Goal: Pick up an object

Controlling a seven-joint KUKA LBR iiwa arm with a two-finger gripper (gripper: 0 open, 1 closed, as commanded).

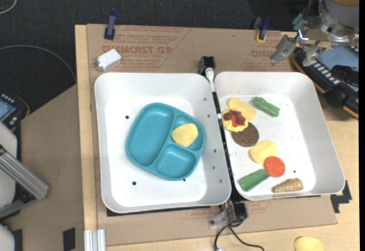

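My arm comes in at the upper right corner of the frame, its orange band at the very top edge and the grey wrist just below it. My gripper [296, 47] hangs below and to the left of the wrist, in the upper right of the picture. Its two fingers [280, 50] stand spread apart with nothing between them.

Two white bins: left [108, 130], right [319, 124].

Left bin: one blue divided tray [151, 141], one yellow piece [185, 134] in its upper right compartment.

Right bin, seven toy foods:
- two green pieces, upper [266, 106] and lower [252, 179]
- one yellow-and-red piece [238, 116]
- one brown disc [246, 134]
- one yellow piece [261, 150]
- one red-orange round [274, 166]
- one tan cone [287, 186]
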